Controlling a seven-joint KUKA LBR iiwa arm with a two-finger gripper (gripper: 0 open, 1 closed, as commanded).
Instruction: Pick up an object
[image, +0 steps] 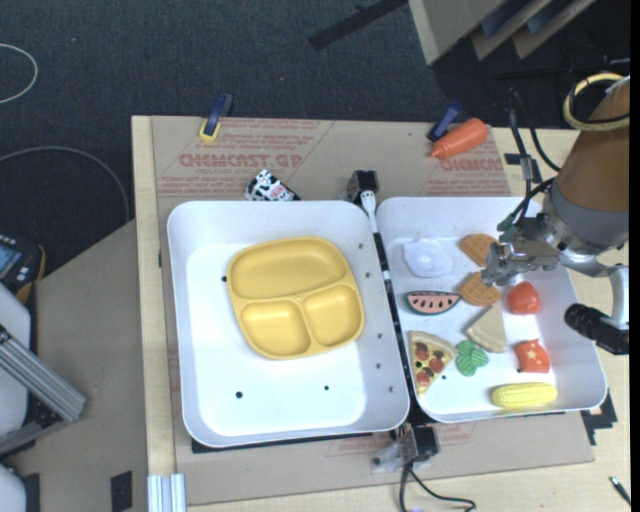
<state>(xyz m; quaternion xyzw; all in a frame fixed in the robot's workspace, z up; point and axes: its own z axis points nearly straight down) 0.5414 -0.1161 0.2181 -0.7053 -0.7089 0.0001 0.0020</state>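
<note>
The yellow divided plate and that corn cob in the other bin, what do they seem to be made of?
The yellow divided plate looks like moulded plastic: one even colour, rounded compartment walls, a soft satin sheen. The corn cob seems to be toy plastic too, uniformly bright yellow and slightly glossy, though it could be rubber; the picture cannot settle that.

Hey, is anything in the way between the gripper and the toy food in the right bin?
Nothing visible is. The gripper hangs directly over the right bin, right by the brown cookie-like piece and the red tomato, with no obstacle over them.
</note>
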